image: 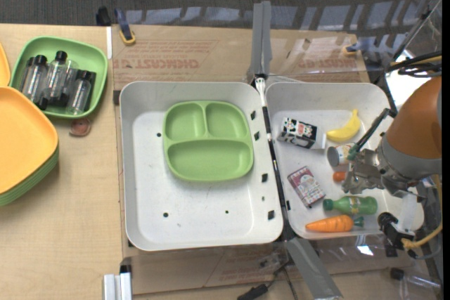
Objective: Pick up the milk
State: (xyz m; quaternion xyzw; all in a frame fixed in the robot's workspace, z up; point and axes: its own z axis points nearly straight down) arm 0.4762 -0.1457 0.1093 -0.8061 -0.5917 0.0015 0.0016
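My gripper [355, 175] hangs right of the untouched milk [299, 132], its grasp state impossible to tell, so picking remains undone.

On the tabletop [70, 221] sit 2 white bins: the left bin [140, 172] holds a green divided plate [208, 140], and the right bin [316, 98] holds the milk [299, 132], a banana [344, 128], a pink packet [306, 186], a green bottle [350, 205] and a carrot [329, 224]. The tool [357, 175] hangs low in the right bin, just above the green bottle and well apart from the milk. At far left, a green tray [60, 77] carries small dark-capped bottles [56, 83] beside stacked orange plates [24, 147].
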